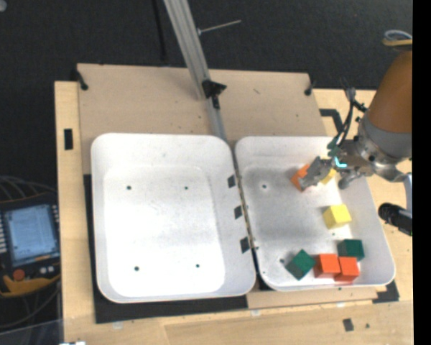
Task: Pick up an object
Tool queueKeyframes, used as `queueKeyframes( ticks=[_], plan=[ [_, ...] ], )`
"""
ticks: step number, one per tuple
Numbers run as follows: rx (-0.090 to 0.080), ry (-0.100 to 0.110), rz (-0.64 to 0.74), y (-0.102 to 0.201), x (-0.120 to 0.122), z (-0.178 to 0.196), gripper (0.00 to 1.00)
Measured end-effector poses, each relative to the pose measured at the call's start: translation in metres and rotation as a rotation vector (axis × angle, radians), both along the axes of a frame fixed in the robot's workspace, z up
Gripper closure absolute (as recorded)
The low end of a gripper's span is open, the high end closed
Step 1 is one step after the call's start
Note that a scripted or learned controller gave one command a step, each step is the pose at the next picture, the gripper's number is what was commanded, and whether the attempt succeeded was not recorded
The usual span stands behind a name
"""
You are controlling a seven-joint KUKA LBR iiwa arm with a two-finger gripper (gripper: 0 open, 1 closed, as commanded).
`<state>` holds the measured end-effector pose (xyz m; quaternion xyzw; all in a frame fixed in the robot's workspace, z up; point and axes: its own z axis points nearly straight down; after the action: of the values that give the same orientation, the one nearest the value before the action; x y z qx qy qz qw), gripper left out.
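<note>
Camera view: pincer (pixel 317 174) touches orange block (pixel 300 177); whether it grips, cannot tell.

Blocks (pixel 329 262) crowding right bin's (pixel 273 214) near corner

1. A single camera is fixed above the bench (pixel 165 95) and looks down on it at a slant — the bench's far edge lies toward the top of the picture, its near edge along the bottom.
2. It stands far enough back to take in both white bins whole: the left bin (pixel 104 192) and the right bin (pixel 273 157) sit side by side across the middle of the frame.
3. Dark floor shows beyond the bench at the top and left, where a handheld screen unit (pixel 25 239) lies.
4. The arm (pixel 391 113) enters from the picture's right — its upper part is cut off by the frame.
</note>
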<state>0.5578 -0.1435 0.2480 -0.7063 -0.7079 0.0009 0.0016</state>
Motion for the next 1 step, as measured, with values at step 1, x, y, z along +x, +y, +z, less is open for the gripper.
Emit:
queueKeyframes(
  ticks=[1],
  plan=[
    [-0.001,-0.005,-0.001,-0.0001,0.0008,0.0022,0.00]
  ],
)
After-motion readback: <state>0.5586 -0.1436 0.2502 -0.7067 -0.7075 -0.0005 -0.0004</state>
